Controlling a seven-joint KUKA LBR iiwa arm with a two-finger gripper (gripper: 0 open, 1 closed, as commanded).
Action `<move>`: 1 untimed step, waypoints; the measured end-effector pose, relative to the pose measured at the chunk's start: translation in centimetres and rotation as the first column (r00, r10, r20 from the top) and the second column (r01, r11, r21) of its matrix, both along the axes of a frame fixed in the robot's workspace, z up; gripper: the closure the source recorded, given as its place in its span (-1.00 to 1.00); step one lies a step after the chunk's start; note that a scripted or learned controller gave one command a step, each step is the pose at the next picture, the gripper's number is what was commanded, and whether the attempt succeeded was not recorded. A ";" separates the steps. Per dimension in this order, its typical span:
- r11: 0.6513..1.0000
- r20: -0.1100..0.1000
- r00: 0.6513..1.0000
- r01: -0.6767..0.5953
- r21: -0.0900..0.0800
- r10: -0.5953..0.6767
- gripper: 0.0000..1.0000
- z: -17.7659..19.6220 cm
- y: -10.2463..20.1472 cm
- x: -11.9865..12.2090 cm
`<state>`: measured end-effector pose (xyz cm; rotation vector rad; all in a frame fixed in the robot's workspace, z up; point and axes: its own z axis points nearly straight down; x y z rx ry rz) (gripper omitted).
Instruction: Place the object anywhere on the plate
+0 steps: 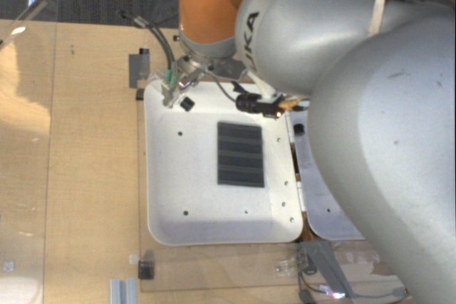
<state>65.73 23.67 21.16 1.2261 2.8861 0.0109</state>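
I am hanging my gripper [173,87] over the far left corner of the left bin [167,174], close to its rim. The wrist and its cables are crowding the tip, so I cannot tell how wide the gripper is standing, or whether anything is caught in it. A fleck of green is showing at the tip, too small to name.

A small dark piece [187,104] is lying on the white floor just beside my tip, on the side toward the bin's middle. I am taking it for the object, though it could be a part of me; I cannot tell whether it is touching the gripper.

The dark ribbed slab [240,154], which I am reading as the plate, is lying flat near the bin's centre, apart from me, nearer the camera and off toward my arm's side. Its long axis is running from the far rim toward the near rim.

So the coming move is hanging on that diagonal: from my corner inward and toward the camera, with the piece already lying on the slab's side of me.
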 end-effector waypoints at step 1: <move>0.990 -0.001 0.990 -0.138 -0.002 0.138 1.00 -2.7 -1.7 0.8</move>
